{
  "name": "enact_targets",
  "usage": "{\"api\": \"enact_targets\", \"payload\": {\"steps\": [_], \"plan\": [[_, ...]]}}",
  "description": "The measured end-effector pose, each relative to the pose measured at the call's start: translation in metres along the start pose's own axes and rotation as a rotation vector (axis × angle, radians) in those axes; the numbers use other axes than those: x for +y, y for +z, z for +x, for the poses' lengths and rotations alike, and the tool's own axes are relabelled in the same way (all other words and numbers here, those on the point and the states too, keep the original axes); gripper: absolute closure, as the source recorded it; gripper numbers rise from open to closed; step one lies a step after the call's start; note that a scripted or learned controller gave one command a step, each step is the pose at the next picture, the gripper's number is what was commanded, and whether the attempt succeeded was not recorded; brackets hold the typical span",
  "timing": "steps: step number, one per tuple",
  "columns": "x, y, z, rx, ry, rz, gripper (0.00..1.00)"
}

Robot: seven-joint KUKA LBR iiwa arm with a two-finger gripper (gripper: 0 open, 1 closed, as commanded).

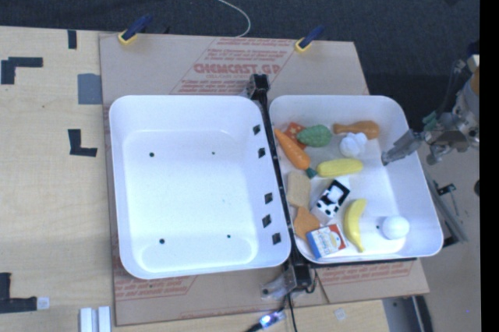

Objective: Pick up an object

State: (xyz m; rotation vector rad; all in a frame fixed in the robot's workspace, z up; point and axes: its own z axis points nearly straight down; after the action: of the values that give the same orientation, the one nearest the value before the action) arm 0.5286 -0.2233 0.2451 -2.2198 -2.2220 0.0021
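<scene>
2 white bins (125, 120), gripper (394, 153) over the toy-filled right one.

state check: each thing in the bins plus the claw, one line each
claw: at right bin's right rim, holding nothing
left bin: flat on bench
right bin: flat, holds the toys
carrot: lying, at left wall
banana: lying on its side
corn: lying flat
drumstick: lying flat
white ball: resting near front right corner
</scene>
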Motion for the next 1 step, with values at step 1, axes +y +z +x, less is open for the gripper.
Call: {"api": "enact_targets", "payload": {"steps": [1], "plan": [[-0.0406,0.0798,0.0689,0.007,-0.003,0.012,0.00]]}}
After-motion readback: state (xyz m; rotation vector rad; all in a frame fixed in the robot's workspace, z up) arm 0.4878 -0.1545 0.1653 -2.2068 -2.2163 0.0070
